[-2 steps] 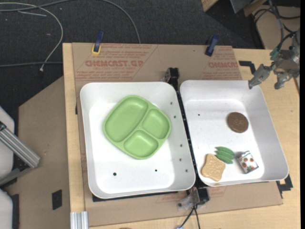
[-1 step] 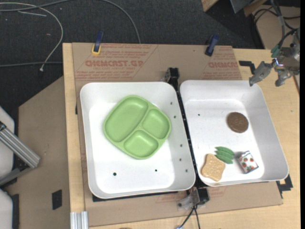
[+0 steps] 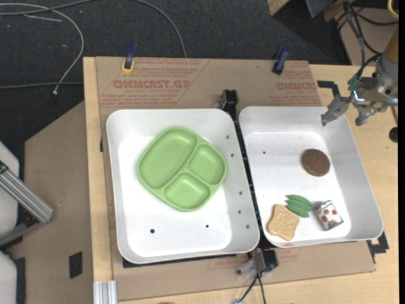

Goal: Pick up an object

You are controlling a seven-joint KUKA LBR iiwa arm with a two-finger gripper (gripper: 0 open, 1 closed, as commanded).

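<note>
Gripper (image 3: 347,110) is hanging spread open (holding nothing) over the right bin (image 3: 278,126), well apart from the cookie (image 3: 315,162).

Open pincer (image 3: 347,111) hangs above right bin (image 3: 272,128)

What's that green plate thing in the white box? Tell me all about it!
The green plate is a light green divided tray that looks like smooth plastic. It has rounded corners and three sunken sections: one long section and two smaller ones, split by raised ridges. All three sections look bare. It lies flat, right side up, turned at a slant, roughly in the middle of the left bin. It touches only the bin's white floor, and no other object is near it.
</note>
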